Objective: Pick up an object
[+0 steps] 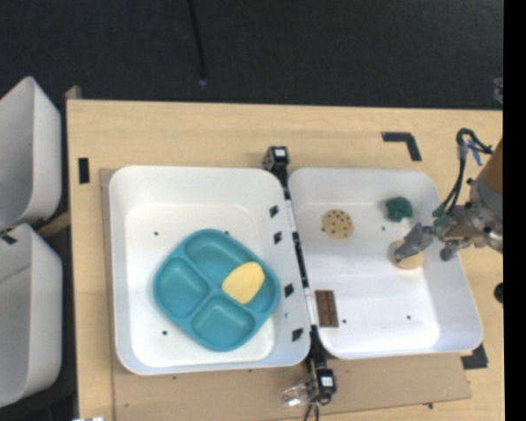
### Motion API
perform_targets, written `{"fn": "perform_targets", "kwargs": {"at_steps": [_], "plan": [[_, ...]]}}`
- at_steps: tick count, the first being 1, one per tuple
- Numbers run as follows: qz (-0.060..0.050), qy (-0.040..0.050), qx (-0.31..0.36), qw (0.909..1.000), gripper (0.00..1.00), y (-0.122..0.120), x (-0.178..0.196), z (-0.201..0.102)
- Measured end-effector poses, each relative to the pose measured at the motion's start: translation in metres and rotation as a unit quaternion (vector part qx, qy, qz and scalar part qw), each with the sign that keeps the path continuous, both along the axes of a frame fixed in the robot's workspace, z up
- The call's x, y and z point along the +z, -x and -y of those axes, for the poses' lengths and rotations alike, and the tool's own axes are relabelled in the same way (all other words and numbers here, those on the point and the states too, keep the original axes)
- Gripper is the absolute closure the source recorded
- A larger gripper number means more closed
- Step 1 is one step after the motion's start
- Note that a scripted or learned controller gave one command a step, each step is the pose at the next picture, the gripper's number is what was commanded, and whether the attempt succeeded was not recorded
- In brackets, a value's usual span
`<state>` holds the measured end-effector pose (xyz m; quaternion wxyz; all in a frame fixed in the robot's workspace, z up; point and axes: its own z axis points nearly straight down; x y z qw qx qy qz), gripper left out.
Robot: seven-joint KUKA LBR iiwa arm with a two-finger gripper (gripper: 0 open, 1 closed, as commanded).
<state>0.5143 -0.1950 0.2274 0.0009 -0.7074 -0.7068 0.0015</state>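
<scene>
Hovering at the frame's right, the gripper (409, 251) sits over a tan thing (407, 261) in the right bin (377, 323); can't tell its grip.

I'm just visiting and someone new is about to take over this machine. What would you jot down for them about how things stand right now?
Gripper: low in the right bin, over a small tan object; whether it grips it can't be told.
Right bin also holds a tan cookie-like disc, a small green object and a brown block near the divider.
Left bin: a teal divided plate with a yellow piece on it.
Done: arm has reached an object.
Left: confirm a grasp and lift it.
</scene>
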Motion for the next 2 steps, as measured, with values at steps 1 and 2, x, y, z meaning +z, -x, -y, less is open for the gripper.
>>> {"fn": "perform_targets", "kwargs": {"at_steps": [1, 2], "plan": [[0.000, -0.0002, 0.000, 1.0000, 0.00, 0.007, -0.060, 0.005], [0.000, 0.0000, 0.000, 1.0000, 0.00, 0.015, -0.110, 0.014]]}}
